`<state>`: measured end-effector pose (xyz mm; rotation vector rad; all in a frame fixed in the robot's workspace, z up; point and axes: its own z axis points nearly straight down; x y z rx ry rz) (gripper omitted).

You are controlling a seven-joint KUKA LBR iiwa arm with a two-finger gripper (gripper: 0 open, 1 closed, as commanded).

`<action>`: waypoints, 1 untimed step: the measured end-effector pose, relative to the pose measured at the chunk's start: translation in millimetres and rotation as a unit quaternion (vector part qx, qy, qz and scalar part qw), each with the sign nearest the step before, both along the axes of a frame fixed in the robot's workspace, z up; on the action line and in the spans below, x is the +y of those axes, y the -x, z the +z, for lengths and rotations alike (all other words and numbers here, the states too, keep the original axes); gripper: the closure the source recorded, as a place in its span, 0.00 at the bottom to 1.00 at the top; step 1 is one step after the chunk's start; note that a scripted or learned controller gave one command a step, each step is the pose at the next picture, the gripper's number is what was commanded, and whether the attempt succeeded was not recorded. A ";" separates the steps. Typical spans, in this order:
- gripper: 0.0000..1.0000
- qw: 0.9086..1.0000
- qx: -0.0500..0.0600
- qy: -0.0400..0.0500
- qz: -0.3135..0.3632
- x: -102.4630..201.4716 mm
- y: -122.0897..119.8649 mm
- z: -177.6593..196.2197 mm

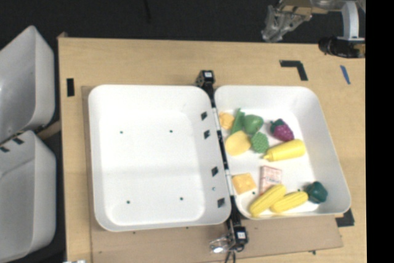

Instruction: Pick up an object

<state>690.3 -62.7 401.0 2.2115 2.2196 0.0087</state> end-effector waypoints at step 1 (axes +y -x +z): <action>1.00 1.000 0.002 -0.001 0.001 42.5 0.2 40.9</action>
